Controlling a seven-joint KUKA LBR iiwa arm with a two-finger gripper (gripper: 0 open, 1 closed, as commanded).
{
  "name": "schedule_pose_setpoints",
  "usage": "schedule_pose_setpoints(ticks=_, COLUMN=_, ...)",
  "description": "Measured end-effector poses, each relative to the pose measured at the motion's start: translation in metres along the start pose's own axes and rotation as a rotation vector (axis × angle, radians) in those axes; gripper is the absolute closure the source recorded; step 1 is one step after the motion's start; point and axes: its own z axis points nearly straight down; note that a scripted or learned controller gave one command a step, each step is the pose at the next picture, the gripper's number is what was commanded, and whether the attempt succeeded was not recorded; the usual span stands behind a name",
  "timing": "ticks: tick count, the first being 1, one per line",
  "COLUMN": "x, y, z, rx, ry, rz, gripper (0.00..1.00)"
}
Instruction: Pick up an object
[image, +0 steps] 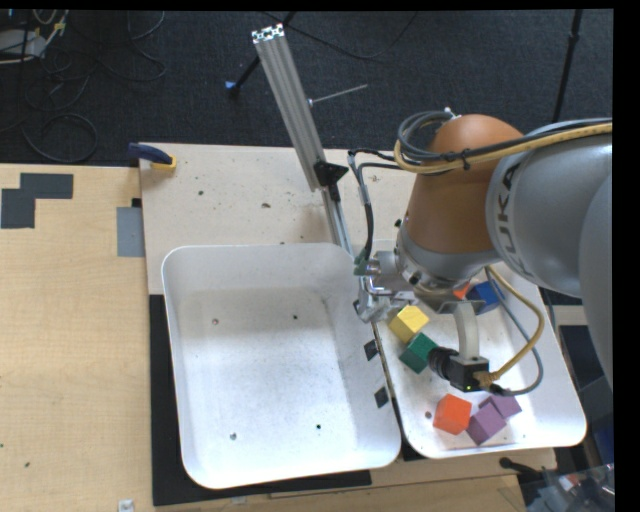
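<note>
**Gripper low over the right bin, yellow cube just beside it**

Nearest the bottom edge of the frame, in the lower right, the right bin (562, 432) holds an orange cube (453, 413). Two purple blocks (488, 423) sit touching one another just to its right. All three are matte, sharp-edged and look like painted wood or foam. Its white plastic wall curves up smoothly at the rim.

A little higher in the frame lies a green block (418, 353), tilted on a diagonal. Just above it, and seemingly touching it, is the yellow cube (408, 322), turned so one corner points up the frame.

The gripper (383, 290) hangs at the bin's left wall, close to the seam between the two bins. The yellow cube lies just down and to the right of it, nearer than any other piece. Being a cube, it has no long axis to line up with, so I judge that a short shift toward the lower right is all the approach needs. The bulky grey and orange wrist hides the gripper's working end. How far it is parted, and whether it has hold of anything, cannot be told.

Beyond the wrist, a blue block (486, 296) peeks out at the bin's upper side. The left bin (262, 400) fills the middle of the frame, its white floor flecked with dark specks. Farther up, a ribbed aluminium strut (295, 100) leans across pale wood toward dark carpet.
</note>
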Motion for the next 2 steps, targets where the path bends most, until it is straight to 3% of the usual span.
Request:
schedule_pose_setpoints(ticks=1, x=0.0549, y=-0.0211, z=-0.0034, rx=0.001, ry=0.001, rz=-0.002, gripper=1.0)
schedule_pose_setpoints(ticks=2, x=0.0513, y=-0.0203, z=-0.0035, rx=-0.001, ry=-0.001, rz=0.006, gripper=0.0)
